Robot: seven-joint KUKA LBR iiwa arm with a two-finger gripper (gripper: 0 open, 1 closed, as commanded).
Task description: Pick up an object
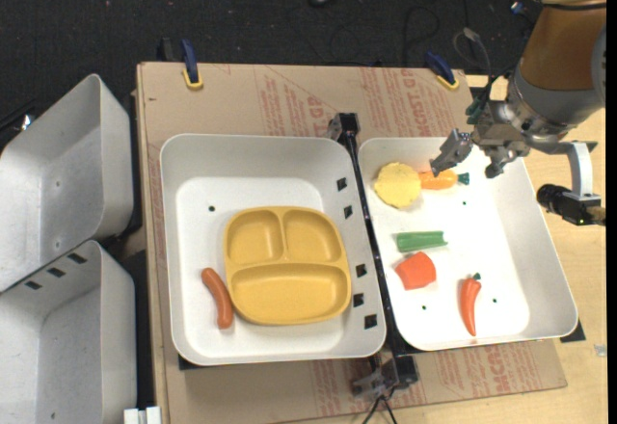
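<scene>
The gripper hangs with fingers spread apart, gripping nothing. Just below-left of them lie one carrot and one yellow lump; farther below, one green bean, one orange wedge, one chili.

Two bins side by side on the bench, touching along the middle. Left bin: divided tray sits near centre; sausage lies just left of the tray's lower corner, on the bin floor. Right bin: round lump at upper left, carrot piece just right of it, touching or nearly. Bean pod below the lump, pepper chunk just below the pod. Chili lower right of the chunk, apart from it. Gripper hangs over the right bin's upper part, just above-right of the carrot piece, arm coming in from upper right. Two spare bins stacked off the bench at far left.
</scene>
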